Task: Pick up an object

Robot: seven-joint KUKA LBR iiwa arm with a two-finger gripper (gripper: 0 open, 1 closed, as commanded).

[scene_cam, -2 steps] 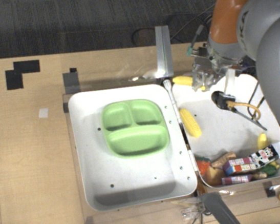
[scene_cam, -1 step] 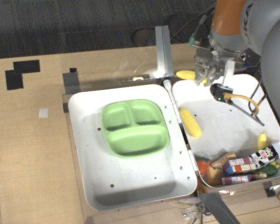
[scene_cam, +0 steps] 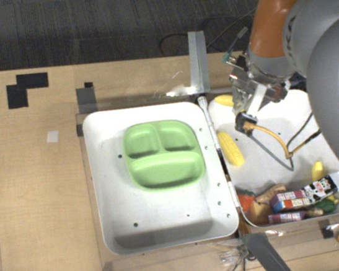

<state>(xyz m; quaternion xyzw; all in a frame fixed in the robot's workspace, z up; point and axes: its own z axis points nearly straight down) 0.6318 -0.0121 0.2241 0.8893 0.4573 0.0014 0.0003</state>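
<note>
Camera view, looking down on two white bins side by side on the tabletop. Gripper [scene_cam: 249, 98] poised over the upper part of the right bin [scene_cam: 256, 173], close to its left wall; open or closed, cannot tell. Likeliest thing to pick: yellow corn cob [scene_cam: 231, 148], lying lengthwise along that left wall, just below and left of the gripper and apart from it. Probably a plastic toy, so judged light, stiff and unlikely to break; rounded and knobbly, hence apt to roll or slip if pinched near an end. Best taken across the middle, square to its length, though with little room on the wall side. Small yellow piece [scene_cam: 222, 100] near the bin's top corner. Heap of cartons and toy food [scene_cam: 294, 199] at the lower end, too crowded for a clean hold. Green divided plate [scene_cam: 162, 153] in the left bin [scene_cam: 119, 220].
</note>
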